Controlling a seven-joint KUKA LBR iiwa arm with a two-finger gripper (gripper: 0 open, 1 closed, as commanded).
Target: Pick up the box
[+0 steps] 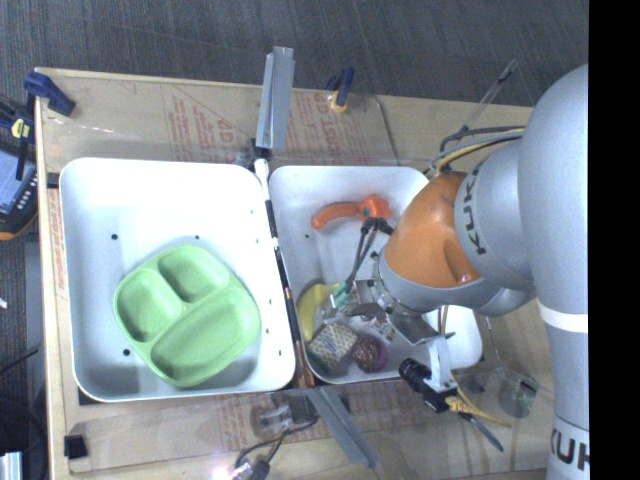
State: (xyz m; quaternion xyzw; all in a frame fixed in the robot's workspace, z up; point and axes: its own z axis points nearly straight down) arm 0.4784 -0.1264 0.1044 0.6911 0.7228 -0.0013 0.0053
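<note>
Approach step, by judgement: tool (352, 306) lowered into the near left part of the right bin (300, 193), over a cluster of small items. Tool state: cannot tell, wrist and cabling in the way. Task item: most likely the patterned box (332, 342), lying against the near wall of the right bin, just below the tool, touching or almost touching a dark round object (371, 352) on one side and a yellow item (312, 300) on the other; identity as the box not certain at this size. Orange handled tool (342, 211) well apart, toward the far wall. Green divided plate (187, 314) alone in the left bin (90, 183). No grasp visible. Next move, by judgement: centre over the box, clear of both neighbours and the bin wall, then descend and close.
</note>
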